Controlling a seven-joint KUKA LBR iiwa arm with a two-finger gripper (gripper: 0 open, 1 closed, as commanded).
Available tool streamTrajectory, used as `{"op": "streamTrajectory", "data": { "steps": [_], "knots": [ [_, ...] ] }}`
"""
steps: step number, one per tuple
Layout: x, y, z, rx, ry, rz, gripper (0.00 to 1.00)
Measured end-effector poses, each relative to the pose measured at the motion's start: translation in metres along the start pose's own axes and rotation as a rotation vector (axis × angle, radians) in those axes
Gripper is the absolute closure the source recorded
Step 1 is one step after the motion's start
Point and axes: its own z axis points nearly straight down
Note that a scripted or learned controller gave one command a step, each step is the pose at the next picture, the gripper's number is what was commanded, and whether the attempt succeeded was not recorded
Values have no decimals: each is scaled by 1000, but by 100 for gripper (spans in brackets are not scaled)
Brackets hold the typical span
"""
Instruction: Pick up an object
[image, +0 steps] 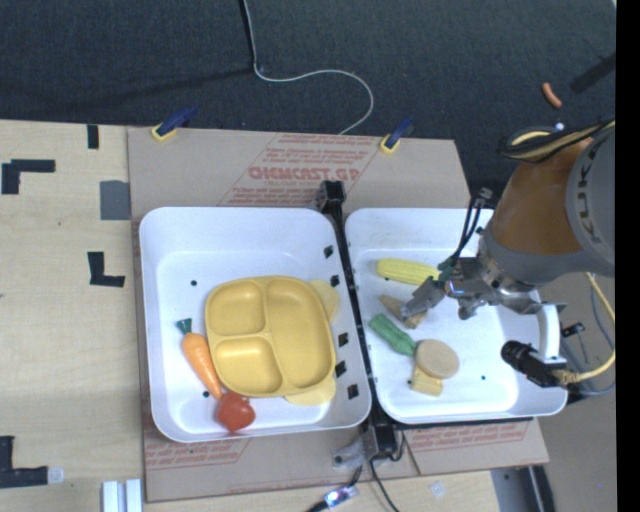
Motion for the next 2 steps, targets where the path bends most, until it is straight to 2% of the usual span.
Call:
{"op": "streamTrajectory", "data": {
  "steps": [2],
  "knots": [
    [-8, -7, 98, -5, -1, 0, 0]
  ]
}}
